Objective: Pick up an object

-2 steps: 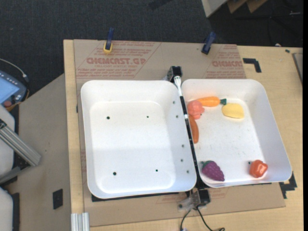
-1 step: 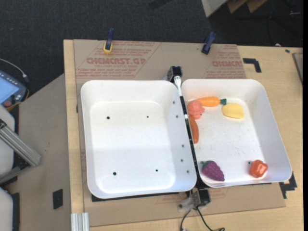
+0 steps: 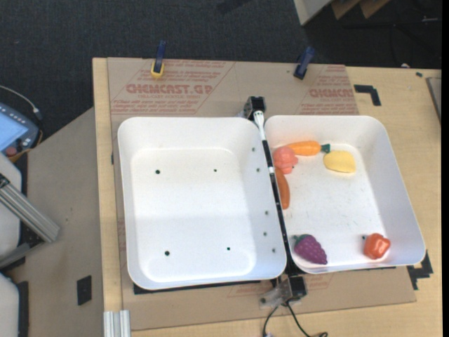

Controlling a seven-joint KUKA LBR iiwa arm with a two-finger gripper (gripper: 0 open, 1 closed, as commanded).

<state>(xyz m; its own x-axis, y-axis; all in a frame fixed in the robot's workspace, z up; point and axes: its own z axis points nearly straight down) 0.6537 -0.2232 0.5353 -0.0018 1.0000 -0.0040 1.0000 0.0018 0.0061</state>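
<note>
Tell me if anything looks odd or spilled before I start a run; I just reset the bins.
Nothing looks spilled or damaged. All the toy food sits inside the right bin: carrot, lemon, pink piece, grapes and red pepper. An orange piece lies against the wall next to the left bin.

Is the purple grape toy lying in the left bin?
No, the purple grapes lie in the right bin, near its front left corner, along with the other toy foods.
</note>
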